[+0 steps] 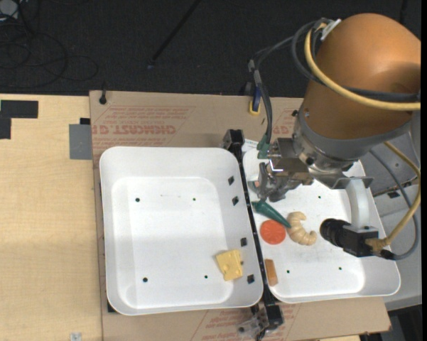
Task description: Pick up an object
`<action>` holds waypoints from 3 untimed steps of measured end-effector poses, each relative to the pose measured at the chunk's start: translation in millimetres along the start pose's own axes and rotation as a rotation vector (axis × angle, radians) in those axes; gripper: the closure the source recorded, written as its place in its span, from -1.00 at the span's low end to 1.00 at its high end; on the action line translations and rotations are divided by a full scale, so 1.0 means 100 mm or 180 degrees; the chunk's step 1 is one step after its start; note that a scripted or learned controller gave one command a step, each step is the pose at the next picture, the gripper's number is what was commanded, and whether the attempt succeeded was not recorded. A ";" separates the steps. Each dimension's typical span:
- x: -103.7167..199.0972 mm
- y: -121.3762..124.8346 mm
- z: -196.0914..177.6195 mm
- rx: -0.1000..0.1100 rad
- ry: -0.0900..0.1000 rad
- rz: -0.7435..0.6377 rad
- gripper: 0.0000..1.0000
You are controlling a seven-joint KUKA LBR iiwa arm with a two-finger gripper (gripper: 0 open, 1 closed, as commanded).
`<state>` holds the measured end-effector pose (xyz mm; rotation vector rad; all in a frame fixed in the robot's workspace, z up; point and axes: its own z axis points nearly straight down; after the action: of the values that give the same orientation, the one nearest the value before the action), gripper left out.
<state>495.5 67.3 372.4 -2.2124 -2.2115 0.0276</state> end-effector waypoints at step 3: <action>1.79 0.09 -1.65 -0.0057 0.0007 -0.0019 1.00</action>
<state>508.5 246.3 536.6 -2.2136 -2.2260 0.0052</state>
